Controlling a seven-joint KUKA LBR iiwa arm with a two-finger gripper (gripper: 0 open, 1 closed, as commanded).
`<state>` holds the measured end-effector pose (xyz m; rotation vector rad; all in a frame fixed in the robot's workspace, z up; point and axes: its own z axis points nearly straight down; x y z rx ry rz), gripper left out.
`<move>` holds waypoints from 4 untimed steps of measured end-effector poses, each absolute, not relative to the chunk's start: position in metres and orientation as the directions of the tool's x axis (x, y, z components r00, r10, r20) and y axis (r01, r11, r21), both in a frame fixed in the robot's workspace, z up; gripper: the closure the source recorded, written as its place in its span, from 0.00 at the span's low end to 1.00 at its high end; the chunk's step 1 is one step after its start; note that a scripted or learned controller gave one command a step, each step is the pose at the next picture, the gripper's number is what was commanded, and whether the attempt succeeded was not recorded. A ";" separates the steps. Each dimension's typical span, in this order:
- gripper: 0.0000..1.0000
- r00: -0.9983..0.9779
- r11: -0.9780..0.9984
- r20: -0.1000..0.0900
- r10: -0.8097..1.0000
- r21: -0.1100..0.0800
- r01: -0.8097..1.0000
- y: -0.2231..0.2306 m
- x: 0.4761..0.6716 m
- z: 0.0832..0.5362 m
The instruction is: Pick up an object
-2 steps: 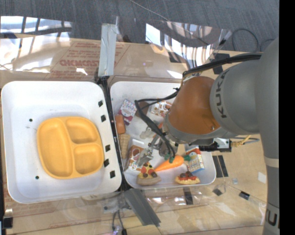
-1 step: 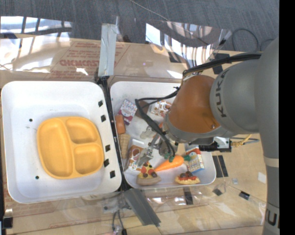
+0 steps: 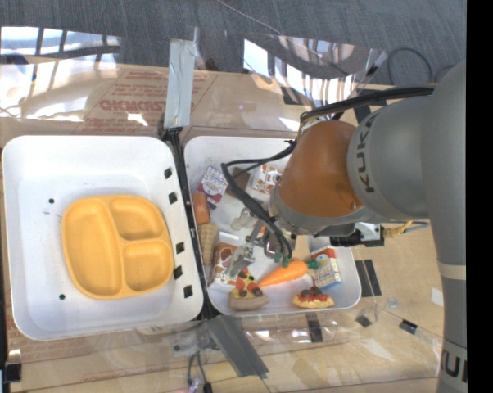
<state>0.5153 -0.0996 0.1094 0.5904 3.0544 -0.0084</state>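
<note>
In the left shallow white plastic bin lies a yellow three-compartment plastic tray, flat and well apart from the action, so it needs no attention for this step. Across the dividing rims, the right shallow white bin holds the candidates for picking: a small brown sausage-shaped toy near its left wall, a flat printed packet just above that, a brown snack wrapper, a toy pizza slice with dark toppings, an orange plastic carrot with a green top, a second toy pizza slice and a small colourful carton. The metal two-finger gripper hangs low over the middle of this clutter, just left of the carrot and above the first pizza slice; how wide it stands cannot be told from this slanted view, and nothing visibly sits in it. The grey arm with its orange band hides the bin's upper right. To do the pick well, the program should probably commit to one item, likely the carrot, centre over its thick end, descend straight so neighbours are not nudged, and close across its narrow width before lifting.
</note>
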 end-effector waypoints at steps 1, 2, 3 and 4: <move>0.00 -0.889 0.891 -0.048 0.455 0.015 0.454 -0.106 0.503 0.110; 0.00 -0.850 0.851 -0.044 0.525 0.014 0.525 -0.103 0.503 0.110; 0.00 -0.858 0.858 -0.037 0.513 0.009 0.513 -0.101 0.508 0.109; 0.00 -0.770 0.772 -0.045 0.636 0.021 0.636 -0.103 0.497 0.109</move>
